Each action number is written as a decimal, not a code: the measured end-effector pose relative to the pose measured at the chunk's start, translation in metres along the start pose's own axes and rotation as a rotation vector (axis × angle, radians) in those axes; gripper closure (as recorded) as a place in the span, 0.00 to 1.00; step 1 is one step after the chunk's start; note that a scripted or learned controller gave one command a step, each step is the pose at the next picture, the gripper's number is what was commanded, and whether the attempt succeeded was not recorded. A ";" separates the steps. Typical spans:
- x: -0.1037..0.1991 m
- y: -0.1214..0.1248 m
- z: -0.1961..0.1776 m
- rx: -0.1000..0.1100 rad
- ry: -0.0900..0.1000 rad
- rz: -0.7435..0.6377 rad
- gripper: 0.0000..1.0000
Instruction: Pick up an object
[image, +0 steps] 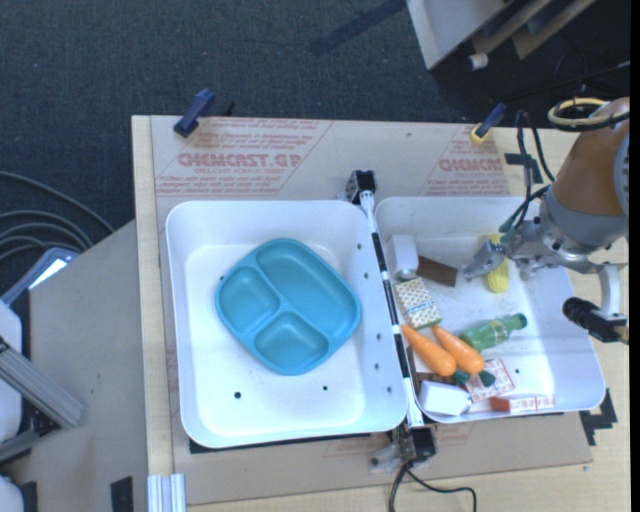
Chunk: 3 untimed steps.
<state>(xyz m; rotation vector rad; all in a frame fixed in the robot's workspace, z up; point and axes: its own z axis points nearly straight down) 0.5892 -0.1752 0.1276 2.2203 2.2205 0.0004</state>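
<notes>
Down in the right bin (580, 390), a small yellow object (497, 279) lies toward the far side, and the jaws (492, 259) sit right over it, tips touching or nearly touching its far end. How wide they stand, I cannot tell; nothing visibly sits between them. Just left, a brown block (436, 270) and a white cup (404, 254) rest near the divider. Nearer, a patterned packet (416, 303), two carrots (445, 349) side by side, a green bottle (492, 331), and a white piece (443, 398) in the near corner. The grey arm (590, 200) with its orange band comes in from the right. The left bin (190, 330) holds a blue divided plate (288, 305). Both bins rest on the table (250, 155).
</notes>
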 end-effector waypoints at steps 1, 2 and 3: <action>-0.016 0.043 0.043 0.001 0.000 -0.001 0.00; -0.016 0.044 0.032 -0.002 -0.002 -0.002 1.00; 0.093 0.067 -0.058 -0.001 0.002 -0.002 1.00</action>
